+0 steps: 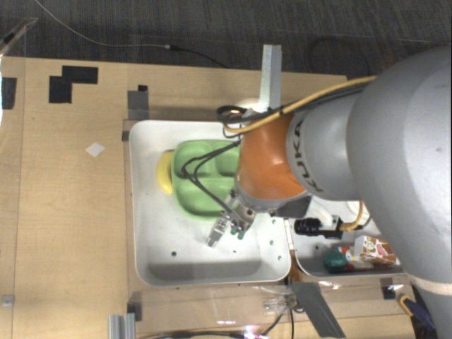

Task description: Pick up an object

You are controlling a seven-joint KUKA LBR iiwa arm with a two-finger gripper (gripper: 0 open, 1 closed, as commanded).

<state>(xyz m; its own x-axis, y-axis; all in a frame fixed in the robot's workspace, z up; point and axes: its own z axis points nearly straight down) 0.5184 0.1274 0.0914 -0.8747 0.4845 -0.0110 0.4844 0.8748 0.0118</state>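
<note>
In the left bin (152,189), gripper (224,229) hangs just off the near edge of the green object (205,175), w/ a yellow object (164,173) tucked at its far-left side. Can't tell its state; nothing visibly grasped. Risk: closing beside the green shape, not around it, probably gives an empty grab or just shoves it.

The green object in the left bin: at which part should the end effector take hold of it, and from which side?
Probably the lower left rim of the green object, approached from above. That edge is bare and faces open bin floor; the upper right is hidden under the arm, and a yellow object lies against its left side. The end effector hangs beside that edge.
</note>
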